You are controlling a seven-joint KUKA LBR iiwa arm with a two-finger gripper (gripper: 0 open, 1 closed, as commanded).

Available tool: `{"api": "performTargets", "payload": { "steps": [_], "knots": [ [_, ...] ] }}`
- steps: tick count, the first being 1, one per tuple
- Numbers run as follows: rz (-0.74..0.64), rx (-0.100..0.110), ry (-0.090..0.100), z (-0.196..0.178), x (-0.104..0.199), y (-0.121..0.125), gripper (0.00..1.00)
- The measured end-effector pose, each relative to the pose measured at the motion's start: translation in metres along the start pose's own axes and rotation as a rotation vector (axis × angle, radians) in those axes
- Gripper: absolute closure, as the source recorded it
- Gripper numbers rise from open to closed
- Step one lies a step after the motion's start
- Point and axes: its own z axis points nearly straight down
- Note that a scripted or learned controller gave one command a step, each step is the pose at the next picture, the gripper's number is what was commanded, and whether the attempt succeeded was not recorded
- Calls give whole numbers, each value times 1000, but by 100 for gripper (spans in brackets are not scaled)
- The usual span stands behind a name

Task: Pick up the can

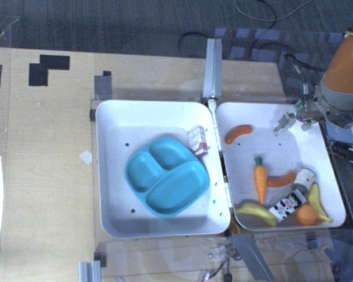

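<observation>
Gripper (289,121) over right bin (332,175) far edge, finger spread unclear. Can (288,205) well below it by near rim, crowded: two sausages, two bananas, one carrot (260,181).

**Arm at the right edge, gripper up near the far right**

We see the arm (344,69) coming in from the right side of the view, w/ its orange band rounded and bright at the top right corner and grey housing just below it. The wrist points left and slightly down. The gripper (293,117) sits at the end, small and metallic; we can make out thin prongs reaching left, but they're too small and blurred for us to read more. Nothing shows betw. them.
</observation>
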Motion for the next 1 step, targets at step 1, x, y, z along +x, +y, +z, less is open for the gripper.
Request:
{"api": "performTargets", "payload": {
  "steps": [1],
  "knots": [
    [231,1,5,45,7,-29,0]
  ]
}}
